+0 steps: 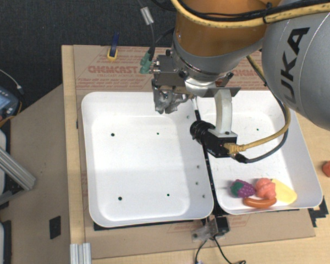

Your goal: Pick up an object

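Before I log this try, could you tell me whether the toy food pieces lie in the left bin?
No, the toy food pieces lie clustered in the near corner of the right bin.

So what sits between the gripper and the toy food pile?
In the camera view, between the gripper and the toy food pile lie the seam where the bins meet, a black fitting with its yellow cable, and bare right bin floor.
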